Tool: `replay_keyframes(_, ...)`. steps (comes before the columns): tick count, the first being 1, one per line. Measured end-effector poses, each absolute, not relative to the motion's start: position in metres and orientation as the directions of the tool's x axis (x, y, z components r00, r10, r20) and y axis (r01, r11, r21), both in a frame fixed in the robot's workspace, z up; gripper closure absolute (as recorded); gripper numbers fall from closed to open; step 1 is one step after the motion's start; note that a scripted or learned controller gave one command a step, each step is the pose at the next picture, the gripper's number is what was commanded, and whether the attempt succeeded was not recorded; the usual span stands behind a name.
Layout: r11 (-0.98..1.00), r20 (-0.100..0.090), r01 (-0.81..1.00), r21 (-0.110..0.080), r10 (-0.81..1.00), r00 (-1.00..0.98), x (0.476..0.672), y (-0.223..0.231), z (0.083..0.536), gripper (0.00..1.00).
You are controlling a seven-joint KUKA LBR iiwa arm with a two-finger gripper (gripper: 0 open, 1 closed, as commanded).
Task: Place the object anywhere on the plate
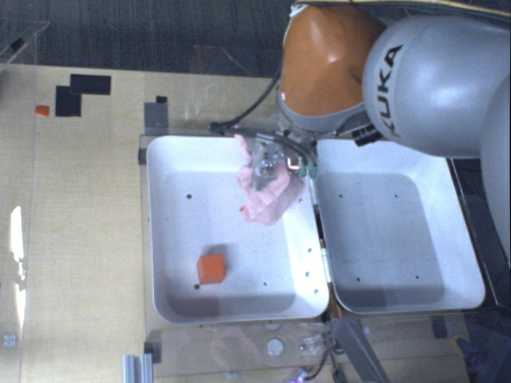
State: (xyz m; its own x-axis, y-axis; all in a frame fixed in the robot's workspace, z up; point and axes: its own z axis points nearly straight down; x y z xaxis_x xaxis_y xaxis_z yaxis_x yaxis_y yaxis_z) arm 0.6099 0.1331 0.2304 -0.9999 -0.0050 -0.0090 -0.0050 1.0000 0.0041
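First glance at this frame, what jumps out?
The big grey KUKA arm with its orange band takes up the upper right, reaching over the seam between the two bins. Under its end effector a crumpled pink cloth hangs or lies at the left white bin's upper right. A small orange block sits alone near that bin's lower left.

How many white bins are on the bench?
2. The left bin holds a pink cloth and an orange block. The right bin sits beside it, partly under the arm.
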Motion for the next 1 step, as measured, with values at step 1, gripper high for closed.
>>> replay_keyframes(1, 1.000, -0.007, -0.004, 0.004, -0.004, -1.000, 0.6163, 0.1852, 0.2266, 1.00)
